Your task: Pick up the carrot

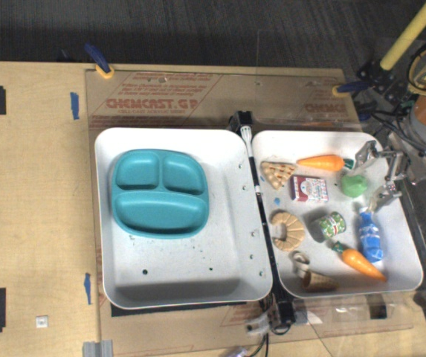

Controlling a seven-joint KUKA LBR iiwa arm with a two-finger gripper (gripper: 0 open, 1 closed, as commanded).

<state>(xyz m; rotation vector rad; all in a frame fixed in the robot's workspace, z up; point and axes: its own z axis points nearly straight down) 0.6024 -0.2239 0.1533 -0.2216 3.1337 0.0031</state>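
Note:
Two orange carrots lie in the right bin (413, 274). One carrot (321, 163) with a green top rests near the far wall. The other carrot (362, 262) lies near the front right corner. My gripper (375, 177) hovers at the bin's right side, close above a green round item (354, 186), just right of the far carrot's green end. Its fingers (366, 155) stand open, and no object sits between them.
The right bin also holds a waffle piece (276, 173), a red box (309, 190), a green can (331, 224), a blue bottle (370, 236), a round cookie (288, 229) and a cone (313, 277). A teal divided plate (160, 192) lies in the left bin (198, 274).

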